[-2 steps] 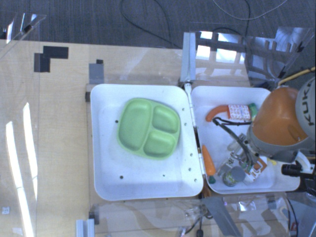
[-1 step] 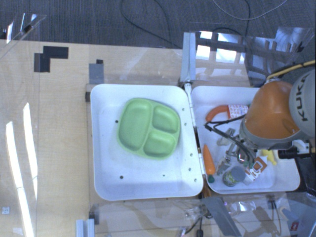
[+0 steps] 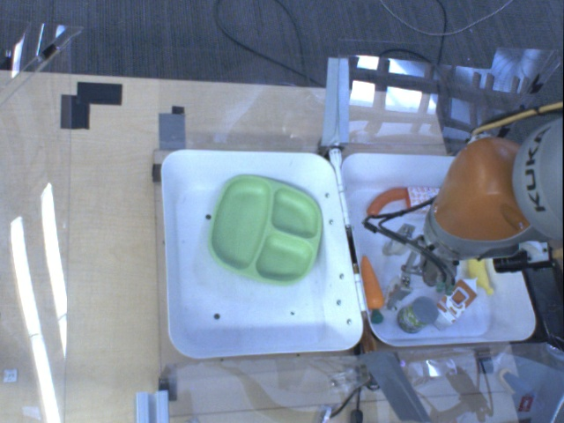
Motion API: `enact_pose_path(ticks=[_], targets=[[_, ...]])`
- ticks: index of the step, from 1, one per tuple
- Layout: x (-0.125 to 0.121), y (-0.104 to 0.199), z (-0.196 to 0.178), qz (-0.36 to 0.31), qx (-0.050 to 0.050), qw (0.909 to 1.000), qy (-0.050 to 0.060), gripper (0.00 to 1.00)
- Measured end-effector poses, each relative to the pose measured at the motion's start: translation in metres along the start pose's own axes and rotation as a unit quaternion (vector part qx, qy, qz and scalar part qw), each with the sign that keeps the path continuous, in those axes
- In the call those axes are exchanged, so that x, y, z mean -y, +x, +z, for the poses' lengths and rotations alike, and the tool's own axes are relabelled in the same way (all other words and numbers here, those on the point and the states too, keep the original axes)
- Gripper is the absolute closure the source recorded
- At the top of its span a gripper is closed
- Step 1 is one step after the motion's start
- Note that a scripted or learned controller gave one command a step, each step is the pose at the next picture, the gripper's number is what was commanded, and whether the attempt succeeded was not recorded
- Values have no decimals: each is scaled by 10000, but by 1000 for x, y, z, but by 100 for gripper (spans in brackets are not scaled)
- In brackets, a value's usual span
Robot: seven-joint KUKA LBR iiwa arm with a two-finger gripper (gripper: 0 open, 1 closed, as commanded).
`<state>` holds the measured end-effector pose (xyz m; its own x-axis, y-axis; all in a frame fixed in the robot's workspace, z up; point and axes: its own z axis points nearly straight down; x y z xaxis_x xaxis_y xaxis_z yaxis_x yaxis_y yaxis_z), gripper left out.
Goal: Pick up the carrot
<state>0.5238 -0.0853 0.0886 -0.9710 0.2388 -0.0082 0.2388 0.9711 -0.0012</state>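
Just left of the hand [image 3: 408, 282], the carrot [image 3: 371, 284] lies against the bin wall [image 3: 352, 236], awkward to reach; whether the hand is apart or together, I cannot tell.

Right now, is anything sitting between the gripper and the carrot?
Nothing visible does. The carrot lies along the left wall of the right bin, and the gripper hangs just to its right over bare bin floor. A small grey can sits nearer the front, off that line.
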Motion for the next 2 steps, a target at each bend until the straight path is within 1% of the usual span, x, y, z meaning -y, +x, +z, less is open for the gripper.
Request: enact_pose_path(ticks=[1, 2], targets=[[-3, -4, -11, 23, 52, 10000, -25, 100], [-41, 38, -95, 3291, -25, 9443, -2, 100]])
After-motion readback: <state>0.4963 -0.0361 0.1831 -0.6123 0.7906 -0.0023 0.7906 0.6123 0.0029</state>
